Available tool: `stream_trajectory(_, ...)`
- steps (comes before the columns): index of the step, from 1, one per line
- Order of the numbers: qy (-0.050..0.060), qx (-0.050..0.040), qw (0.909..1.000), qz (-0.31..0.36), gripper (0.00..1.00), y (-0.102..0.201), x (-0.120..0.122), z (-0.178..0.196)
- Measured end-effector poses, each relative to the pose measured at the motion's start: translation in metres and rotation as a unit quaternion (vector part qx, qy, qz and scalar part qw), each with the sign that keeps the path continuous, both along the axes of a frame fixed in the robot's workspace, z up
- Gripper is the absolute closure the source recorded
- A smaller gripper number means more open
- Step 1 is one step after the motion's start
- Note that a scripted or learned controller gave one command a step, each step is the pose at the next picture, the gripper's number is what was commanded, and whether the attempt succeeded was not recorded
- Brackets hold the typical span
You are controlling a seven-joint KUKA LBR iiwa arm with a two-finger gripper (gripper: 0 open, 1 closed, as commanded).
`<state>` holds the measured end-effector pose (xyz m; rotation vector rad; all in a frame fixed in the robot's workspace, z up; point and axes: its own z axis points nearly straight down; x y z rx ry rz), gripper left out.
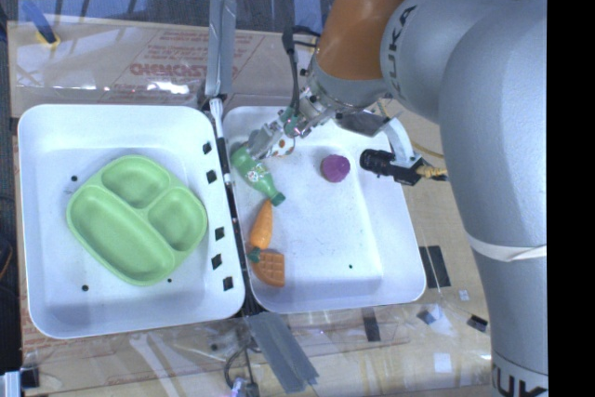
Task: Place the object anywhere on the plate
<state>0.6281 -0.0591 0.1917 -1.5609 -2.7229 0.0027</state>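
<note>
The grey KUKA arm (483,107) with its orange band reaches in over the right white shallow bin (390,270), and its two-finger gripper (270,142) hangs low over that bin's upper left part, close to the divider between the two bins. Directly under and against the gripper's tip lies a green plastic bottle (254,172), tilted so its neck points down and away from the divider. The gripper's tip meets the bottle's upper end, but how far apart its two tips stand, and whether the bottle sits between them, cannot be made out from this slanted view.

Measured from the green bottle: a small round purple object (336,167) rests to its right, well apart from it, on the bin floor. An orange carrot-shaped toy (263,225) lies just below the bottle's neck, standing roughly upright in the view, and touching the carrot's lower end is a squat orange-brown ridged piece (271,268).

The light green three-compartment plastic plate (137,218) sits in the left white shallow bin (56,311), across the divider from the bottle, with nothing on it.
</note>
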Motion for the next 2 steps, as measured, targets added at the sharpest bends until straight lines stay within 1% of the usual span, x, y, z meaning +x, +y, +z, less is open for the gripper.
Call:
stream_trajectory(1,0.000,-0.0002,0.9998,-0.021,1.00,0.084,-0.088,0.000)
stream_trajectory(2,-0.001,-0.0003,0.9995,0.032,1.00,0.130,-0.067,0.000)
